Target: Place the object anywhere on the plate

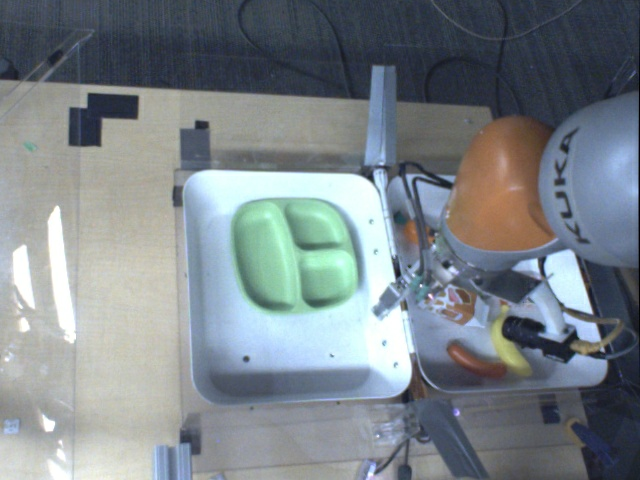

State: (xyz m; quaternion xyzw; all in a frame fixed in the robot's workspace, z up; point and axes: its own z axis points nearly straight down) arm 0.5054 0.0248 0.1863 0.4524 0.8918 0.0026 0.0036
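- The left bin sits on the pale wooden counter, and in its upper half lies a light green plate with three compartments: one long section on the left and two smaller ones stacked on the right.
- Nothing rests on the green plate; all three compartments show bare green.
- The right bin is just beside the left one, their rims meeting along a narrow seam, and most of it is covered by the arm.
- The arm's big orange band and grey shell marked KUKA hang over the upper part of the right bin, coming in from the right.
- The end effector pokes out low and to the left from under the orange band, its tip right over the seam between the two bins, at the left bin's right rim.
- I cannot tell how its tip is set from here; it is small and grey against the white rim, and I see nothing clearly pinched in it.
- In the right bin, near its lower edge, lies a red sausage-shaped toy, and just beside it to the right a yellow banana, partly under a black cable fitting.
- A small orange bit shows by the right bin's left wall, higher up, and a brown-and-white patterned piece lies under the wrist.
- Black cables trail over the dark floor behind the counter.
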